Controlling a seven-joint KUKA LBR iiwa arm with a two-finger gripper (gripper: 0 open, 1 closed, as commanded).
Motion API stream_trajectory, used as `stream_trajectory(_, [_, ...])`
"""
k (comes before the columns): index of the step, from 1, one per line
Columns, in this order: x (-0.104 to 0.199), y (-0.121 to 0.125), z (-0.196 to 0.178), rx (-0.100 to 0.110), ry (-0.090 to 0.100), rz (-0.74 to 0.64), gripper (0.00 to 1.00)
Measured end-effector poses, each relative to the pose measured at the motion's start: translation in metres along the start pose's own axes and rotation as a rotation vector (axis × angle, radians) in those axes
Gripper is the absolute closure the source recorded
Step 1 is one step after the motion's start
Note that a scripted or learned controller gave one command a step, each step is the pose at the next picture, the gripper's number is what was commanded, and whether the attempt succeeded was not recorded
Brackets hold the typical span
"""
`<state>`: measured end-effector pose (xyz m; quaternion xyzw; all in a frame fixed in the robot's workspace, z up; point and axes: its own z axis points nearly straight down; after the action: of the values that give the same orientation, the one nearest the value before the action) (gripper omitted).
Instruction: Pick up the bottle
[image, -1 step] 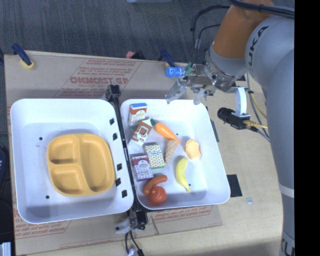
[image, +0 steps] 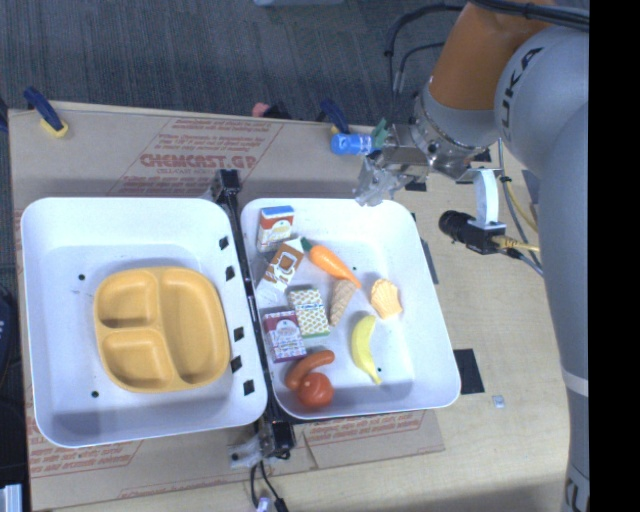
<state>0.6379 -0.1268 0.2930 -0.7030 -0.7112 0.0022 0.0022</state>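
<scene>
The claw (image: 376, 184) is seen over the far right corner of the right bin (image: 432, 330), just above its rim; whether it is spread or pressed together cannot be told, as its tip is blurred and pale against the bin. Nothing is seen pinched in it. It is carried by the arm (image: 520, 90), which is bent in from the right.

Just left of the wrist, on the cardboard (image: 150, 150) beyond the bin's far rim, a small blue cylinder (image: 350, 143) is laid on its side. It may be the bottle, though this cannot be told for sure. It is apart from the claw and outside both bins.

Inside the right bin, a carton (image: 275, 225) is stood near the far left corner, with a second carton (image: 283, 263) just below it. A carrot (image: 330, 262) is laid at a slant beside these. Nearer the middle, a cone (image: 342, 299) and a shell (image: 386, 297) are placed, and a checked box (image: 310, 311) is set touching a red box (image: 283, 334). A banana (image: 364, 348) is laid toward the near right. A sausage (image: 308, 363) and a tomato (image: 313, 391) are found touching at the near edge.

The left bin (image: 50, 240) is set against the right one, and a yellow tray (image: 160, 328) with three compartments is held in it
</scene>
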Motion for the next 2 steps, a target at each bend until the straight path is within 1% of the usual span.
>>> stream_trajectory(1, [-0.020, -0.071, 0.035, -0.002, 0.000, -0.255, 1.00])
stream_trajectory(2, [-0.050, -0.131, 0.121, -0.001, 0.001, -0.207, 1.00])
